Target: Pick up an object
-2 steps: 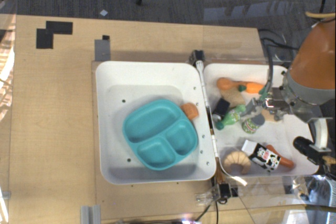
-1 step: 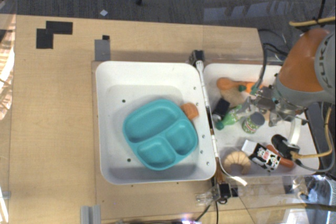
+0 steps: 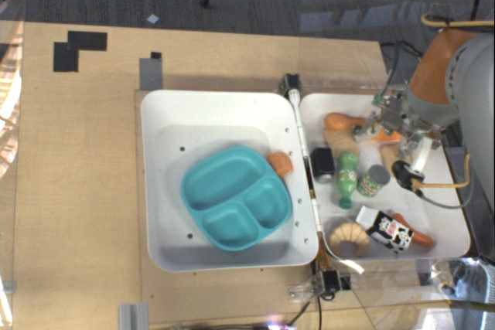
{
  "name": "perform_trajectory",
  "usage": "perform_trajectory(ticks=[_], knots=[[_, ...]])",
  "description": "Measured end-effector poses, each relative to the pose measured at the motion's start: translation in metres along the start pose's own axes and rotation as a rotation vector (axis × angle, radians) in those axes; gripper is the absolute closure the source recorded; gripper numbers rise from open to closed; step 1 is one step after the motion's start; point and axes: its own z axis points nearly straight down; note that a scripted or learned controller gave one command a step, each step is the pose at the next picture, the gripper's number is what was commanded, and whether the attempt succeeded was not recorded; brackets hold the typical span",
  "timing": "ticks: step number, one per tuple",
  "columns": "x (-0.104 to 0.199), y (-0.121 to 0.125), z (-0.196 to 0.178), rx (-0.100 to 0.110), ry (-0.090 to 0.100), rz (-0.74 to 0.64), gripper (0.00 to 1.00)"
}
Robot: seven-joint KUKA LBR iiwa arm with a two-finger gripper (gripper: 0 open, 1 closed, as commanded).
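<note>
- The grey arm (image 3: 464,81) with its orange band comes in from the right and sits over the upper part of the right bin (image 3: 456,232).
- The pincer (image 3: 387,127) is low in that bin, right by an orange piece (image 3: 340,121) and a tan lump (image 3: 336,140) near the top. Honestly can't tell how it stands or whether anything is caught in it, too much clutter there.
- Right bin is where the pickable stuff is: a small black block (image 3: 322,163) by the divider, a green bottle (image 3: 347,179) lying next to it, and a grey-capped can (image 3: 374,181) just beside the bottle.
- Lower down there's a croissant-looking pastry (image 3: 350,236) and a black-and-white cow-patterned carton (image 3: 390,231) touching a carrot (image 3: 420,239).
- Left bin (image 3: 166,127) has a teal divided plate (image 3: 236,198) sitting tilted in the middle, with a small orange object (image 3: 280,163) touching its upper right edge.
- Both bins rest side by side on the wooden table (image 3: 77,189).
</note>
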Motion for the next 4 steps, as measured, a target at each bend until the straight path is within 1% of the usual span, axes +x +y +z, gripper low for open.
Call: perform_trajectory(ticks=[1,2,3,4], knots=[[0.026,-0.057,-0.001,0.007,-0.003,0.001,0.0],[0.007,-0.118,-0.004,-0.006,0.0,0.106,0.0],[0.01,-0.115,-0.016,-0.011,0.003,0.103,1.0],[0.089,-0.09,-0.098,0.013,0.002,0.16,1.0]])
